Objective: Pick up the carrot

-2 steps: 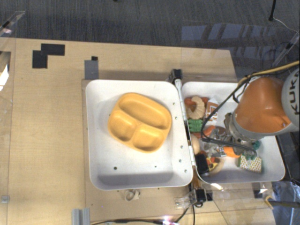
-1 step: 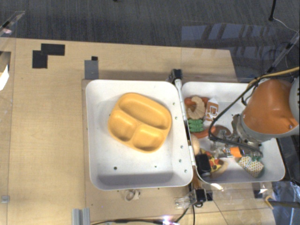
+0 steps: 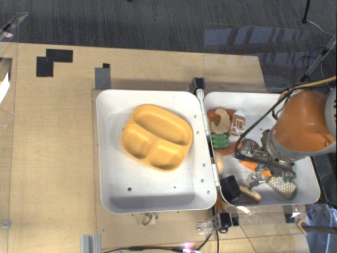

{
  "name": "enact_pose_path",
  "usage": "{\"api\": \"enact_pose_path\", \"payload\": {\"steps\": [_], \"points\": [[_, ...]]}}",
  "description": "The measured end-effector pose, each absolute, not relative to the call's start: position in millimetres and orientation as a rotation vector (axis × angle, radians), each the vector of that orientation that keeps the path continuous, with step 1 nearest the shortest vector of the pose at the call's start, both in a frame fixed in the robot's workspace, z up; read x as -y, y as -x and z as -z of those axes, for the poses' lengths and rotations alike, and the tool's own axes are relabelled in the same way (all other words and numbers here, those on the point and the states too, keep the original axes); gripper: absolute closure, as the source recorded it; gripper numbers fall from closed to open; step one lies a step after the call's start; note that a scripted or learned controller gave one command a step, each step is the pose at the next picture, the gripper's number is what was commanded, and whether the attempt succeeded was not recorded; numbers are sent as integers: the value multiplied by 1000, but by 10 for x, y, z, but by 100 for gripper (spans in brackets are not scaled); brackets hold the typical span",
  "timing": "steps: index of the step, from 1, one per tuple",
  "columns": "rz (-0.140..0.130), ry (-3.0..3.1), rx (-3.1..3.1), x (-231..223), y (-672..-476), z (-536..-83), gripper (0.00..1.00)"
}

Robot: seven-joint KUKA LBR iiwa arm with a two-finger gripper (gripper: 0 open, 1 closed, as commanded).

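Observation:
The carrot [image 3: 256,167] is a short orange piece lying in the right white bin [image 3: 315,194], near its middle. Only part of it shows, because my gripper [image 3: 256,165] hangs right over it below the orange wrist band [image 3: 300,123]. The gripper's metal parts sit on both sides of the carrot, and the arm body hides how they stand around it.
The left bin [image 3: 110,194] holds a yellow divided plate [image 3: 157,136]. In the right bin lie a brown and white item [image 3: 221,120], a small red and white carton [image 3: 238,123], a green piece [image 3: 220,140], a black block [image 3: 230,186] and a patterned item [image 3: 282,186].

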State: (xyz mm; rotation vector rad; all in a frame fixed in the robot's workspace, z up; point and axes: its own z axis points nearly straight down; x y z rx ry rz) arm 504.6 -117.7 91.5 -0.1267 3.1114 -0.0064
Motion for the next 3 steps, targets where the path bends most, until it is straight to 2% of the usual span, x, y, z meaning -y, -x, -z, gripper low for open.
{"api": "enact_pose_path", "payload": {"steps": [1,2,3], "points": [[7,133,-3106,1167,-5076,-1037,100],[7,133,-3104,1167,-5081,-1040,0],[10,-344,-3090,1187,-5011,-928,0]]}}
